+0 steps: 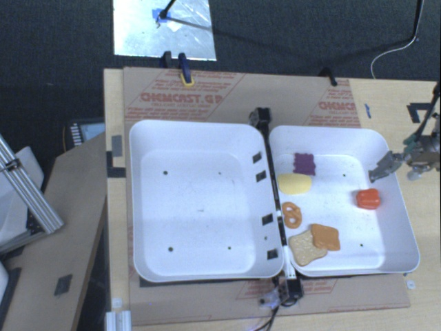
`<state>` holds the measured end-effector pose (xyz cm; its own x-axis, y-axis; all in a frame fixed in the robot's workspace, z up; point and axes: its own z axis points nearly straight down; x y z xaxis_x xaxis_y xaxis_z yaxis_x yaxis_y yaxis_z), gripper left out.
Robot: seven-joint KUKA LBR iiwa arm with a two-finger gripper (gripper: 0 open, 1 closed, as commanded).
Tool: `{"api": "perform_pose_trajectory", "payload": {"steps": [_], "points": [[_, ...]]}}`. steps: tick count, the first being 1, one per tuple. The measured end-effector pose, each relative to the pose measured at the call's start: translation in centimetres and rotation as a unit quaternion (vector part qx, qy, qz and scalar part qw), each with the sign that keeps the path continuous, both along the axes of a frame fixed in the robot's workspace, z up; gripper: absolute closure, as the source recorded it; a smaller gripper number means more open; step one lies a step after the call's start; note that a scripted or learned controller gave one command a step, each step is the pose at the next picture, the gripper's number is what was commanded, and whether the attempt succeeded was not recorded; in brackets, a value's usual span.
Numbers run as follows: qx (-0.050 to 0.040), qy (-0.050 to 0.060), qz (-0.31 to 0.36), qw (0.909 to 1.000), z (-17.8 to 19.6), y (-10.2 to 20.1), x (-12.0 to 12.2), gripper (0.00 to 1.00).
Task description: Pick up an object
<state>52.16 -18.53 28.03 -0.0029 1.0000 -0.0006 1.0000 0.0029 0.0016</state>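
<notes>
floor: dark carpet surrounds the bench [386, 95]; a shiny foil-like square sheet [164, 19] lies on it beyond the far edge.
bench: pale wood top under a brown printed cardboard sheet [207, 95] on which both bins rest.
bins: two, shallow and white, side by side and touching along a middle seam with black clips.
left bin [200, 202]: the larger-looking one, bare white floor with a few small dark dots.
right bin [386, 250]: holds all five loose items.
item count: one bread slice, one orange-brown cracker-like piece, one yellow oval, one purple block, one pretzel, one red-orange piece; six in all on a second count.
bread slice [304, 247]: tan toy toast near the front left corner of the right bin.
cracker piece [326, 236]: orange-brown, overlapping the bread slice's right edge.
yellow oval [295, 183]: lemon-like, by the seam.
purple block [304, 163]: just behind the yellow oval, almost touching it.
pretzel [291, 214]: small, between the yellow oval and the bread slice.
red-orange piece [368, 198]: alone on the right side of the bin.
gripper [383, 167]: over the right bin's right rim, arm entering from the right; whether the fingers are spread or closed, cannot tell; nothing seen held.
nearest item to gripper: the red-orange piece, just in front of and below it, apart.
</notes>
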Motion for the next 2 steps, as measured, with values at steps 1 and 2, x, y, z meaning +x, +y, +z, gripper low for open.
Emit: {"api": "perform_pose_trajectory", "payload": {"steps": [1,2], "points": [[-0.0032,-0.007,0.001,1.0,11.2,-2.3,0.2,0.0],[-0.0032,-0.008,0.001,1.0,23.0,-2.2,-2.3,0.0]]}}
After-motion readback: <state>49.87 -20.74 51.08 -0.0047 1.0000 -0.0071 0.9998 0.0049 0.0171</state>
